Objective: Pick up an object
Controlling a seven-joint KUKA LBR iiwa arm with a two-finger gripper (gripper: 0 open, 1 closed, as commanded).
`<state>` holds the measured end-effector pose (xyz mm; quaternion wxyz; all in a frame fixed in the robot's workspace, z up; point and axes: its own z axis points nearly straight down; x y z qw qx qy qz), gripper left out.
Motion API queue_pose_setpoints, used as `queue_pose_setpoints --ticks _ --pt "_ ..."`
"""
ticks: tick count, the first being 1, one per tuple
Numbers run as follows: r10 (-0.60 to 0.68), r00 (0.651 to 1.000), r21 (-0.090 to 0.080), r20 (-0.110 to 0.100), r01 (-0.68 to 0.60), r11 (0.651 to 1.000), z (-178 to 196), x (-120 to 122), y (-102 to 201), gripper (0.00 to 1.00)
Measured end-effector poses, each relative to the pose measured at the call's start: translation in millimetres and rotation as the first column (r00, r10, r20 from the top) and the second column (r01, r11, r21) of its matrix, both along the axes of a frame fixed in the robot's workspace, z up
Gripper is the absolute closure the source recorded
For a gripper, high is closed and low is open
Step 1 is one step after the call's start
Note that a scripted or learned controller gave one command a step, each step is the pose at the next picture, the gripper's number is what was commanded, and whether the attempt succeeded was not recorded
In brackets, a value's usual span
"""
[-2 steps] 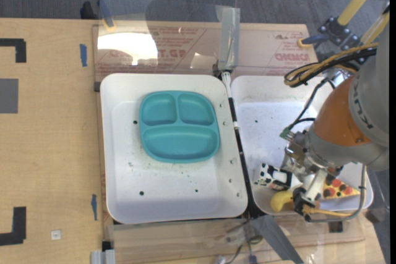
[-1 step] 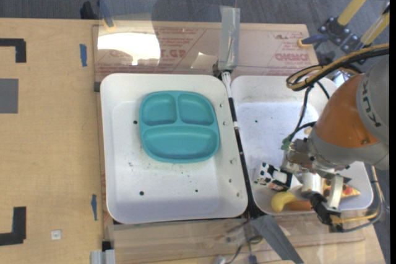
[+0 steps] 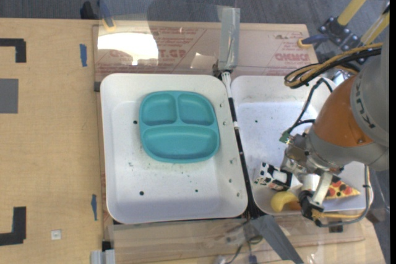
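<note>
we find the gripper [image 3: 309,195] low in the right bin [image 3: 260,114], at its near corner, with the grey arm [image 3: 371,108] and its orange band [image 3: 343,123] leaning over it from the right. we cannot tell how its fingers stand; the wrist body and cabling cover them from this angle, so we report no hold.

the candidate objects are bunched in that same corner: a yellow banana-like toy [image 3: 283,200] lying just beside the gripper, a small black-and-white patterned piece [image 3: 268,174] a little further in, and a pizza-slice toy [image 3: 341,189] on the far side of the gripper. we judge the tool is placed here because this is where the pickable items lie.

the left bin [image 3: 117,151] carries a teal divided plate [image 3: 179,126], flat and central, well apart from the gripper.

red print shows on the clear panels [image 3: 185,49] behind the bins, too faint to read with confidence.
</note>
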<state>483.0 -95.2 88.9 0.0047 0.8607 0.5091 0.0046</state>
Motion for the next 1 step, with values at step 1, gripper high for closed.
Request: queue_pose_setpoints --ticks 1 --pt "-0.017 1.000 0.002 0.000 0.017 1.000 0.0 0.2 0.0 1.00"
